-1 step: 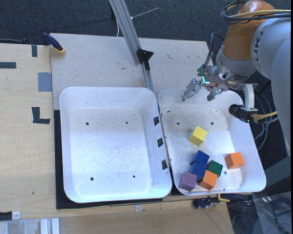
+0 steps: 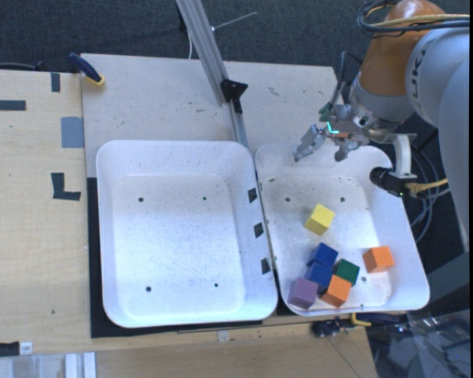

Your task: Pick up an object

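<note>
The pincer [image 2: 325, 150] is hanging over the far edge of the right bin [image 2: 402, 286], its two fingers spread apart and gripping nothing. Nearer in that bin, a yellow cube [image 2: 319, 219] is sitting alone on the floor, well apart from the pincer. Nearer still, a cluster is crowding the near end: two blue cubes [image 2: 323, 262], a green cube [image 2: 348, 271], an orange block [image 2: 337, 290] and a purple cube [image 2: 303, 292] touching one another, with another orange cube [image 2: 378, 258] just to their right. The left bin [image 2: 110, 211] is lying alongside. The yellow cube looks light, stiff and flat-sided; closing on two opposite faces should be holding it squarely, though smooth faces may be slipping.
</note>
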Robot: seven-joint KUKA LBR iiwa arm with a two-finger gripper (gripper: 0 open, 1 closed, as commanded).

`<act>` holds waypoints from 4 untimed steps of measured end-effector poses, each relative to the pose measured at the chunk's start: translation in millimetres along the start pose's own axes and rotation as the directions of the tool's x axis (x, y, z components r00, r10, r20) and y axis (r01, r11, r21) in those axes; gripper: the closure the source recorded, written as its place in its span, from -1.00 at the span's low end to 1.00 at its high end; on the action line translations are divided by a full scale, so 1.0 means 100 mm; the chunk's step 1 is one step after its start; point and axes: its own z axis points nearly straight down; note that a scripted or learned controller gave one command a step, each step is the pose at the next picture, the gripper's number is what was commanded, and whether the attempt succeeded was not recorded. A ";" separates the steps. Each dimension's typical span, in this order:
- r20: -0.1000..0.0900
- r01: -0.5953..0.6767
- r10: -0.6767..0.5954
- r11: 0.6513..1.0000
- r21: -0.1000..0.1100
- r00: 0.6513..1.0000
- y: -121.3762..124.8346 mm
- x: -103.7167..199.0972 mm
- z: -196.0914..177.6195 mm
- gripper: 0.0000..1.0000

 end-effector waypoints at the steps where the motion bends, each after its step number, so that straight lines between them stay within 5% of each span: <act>1: 0.002 -0.001 0.001 1.000 0.005 1.000 -0.07 -0.07 0.50 -1.00; 2: 0.001 -0.001 0.001 1.000 0.008 1.000 -0.14 -0.04 1.14 -1.00; 3: 0.001 -0.001 0.001 1.000 0.002 1.000 -0.15 -0.03 1.16 -1.00; 4: 0.000 0.001 -0.001 1.000 0.002 1.000 -0.15 -0.02 1.06 1.00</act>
